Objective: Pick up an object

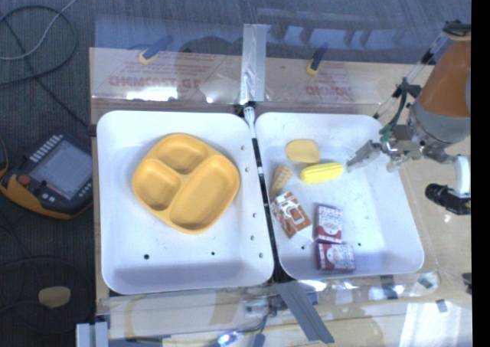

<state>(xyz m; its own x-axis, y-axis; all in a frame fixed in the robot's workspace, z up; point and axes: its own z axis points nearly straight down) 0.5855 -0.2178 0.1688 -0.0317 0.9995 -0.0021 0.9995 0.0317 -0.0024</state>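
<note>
While the claw (360, 156) hangs low over the right bin (398, 207), whether it is open I cannot tell; it grips nothing visible. Just beside lies the corn (321, 173), likely its target, reachable near the bun (302, 151).

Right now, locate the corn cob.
The corn cob lies in the right bin, upper middle, just below the yellow round piece and right of the cone.

Bench (115, 77) bears two white bins (184, 269)
</note>
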